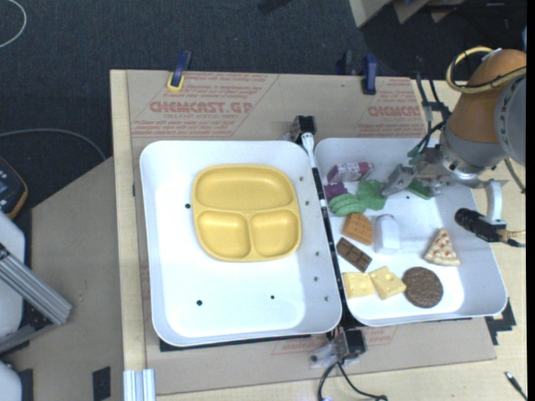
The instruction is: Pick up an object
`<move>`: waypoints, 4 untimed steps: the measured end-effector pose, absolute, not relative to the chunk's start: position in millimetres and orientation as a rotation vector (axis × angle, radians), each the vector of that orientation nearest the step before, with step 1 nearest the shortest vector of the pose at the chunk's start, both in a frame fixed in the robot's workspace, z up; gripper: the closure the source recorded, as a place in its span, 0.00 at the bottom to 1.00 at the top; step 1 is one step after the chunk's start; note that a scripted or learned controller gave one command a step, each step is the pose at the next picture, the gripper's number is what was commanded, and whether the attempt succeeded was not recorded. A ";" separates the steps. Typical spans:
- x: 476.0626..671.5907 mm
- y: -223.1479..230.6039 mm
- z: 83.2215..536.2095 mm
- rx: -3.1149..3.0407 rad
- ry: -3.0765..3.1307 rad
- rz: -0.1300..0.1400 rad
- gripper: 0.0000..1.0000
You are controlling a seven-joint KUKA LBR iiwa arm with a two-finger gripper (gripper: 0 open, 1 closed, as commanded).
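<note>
While the gripper (407,180) hangs low in the right bin (485,295), a green leafy toy (358,198) lies beside it; its grip is unclear. Dark carpet (75,48) surrounds the bench (125,224).

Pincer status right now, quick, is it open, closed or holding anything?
Pincer: cannot be told; it sits low over the right bin by the green toy pieces.

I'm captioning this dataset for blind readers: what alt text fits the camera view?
A grey robot arm reaches from the right, its gripper low over green toy food in the right white bin, among waffle, cheese, pizza and cookie pieces. The left bin holds a yellow divided plate.
</note>
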State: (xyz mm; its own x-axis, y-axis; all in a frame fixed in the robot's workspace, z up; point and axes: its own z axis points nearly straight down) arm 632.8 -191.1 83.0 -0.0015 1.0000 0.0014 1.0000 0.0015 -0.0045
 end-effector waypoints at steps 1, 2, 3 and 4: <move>634.4 -191.1 96.4 -2.220 -2.225 -0.002 1.00; 632.9 -186.8 159.3 -2.226 -2.227 -0.005 1.00; 639.3 -186.4 223.5 -2.226 -2.230 -0.007 1.00; 640.1 -186.4 225.5 -2.223 -2.227 -0.003 1.00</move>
State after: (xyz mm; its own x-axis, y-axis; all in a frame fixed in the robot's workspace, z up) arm 640.1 -186.4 225.5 -0.0014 1.0000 -0.0022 1.0000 0.0014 0.0048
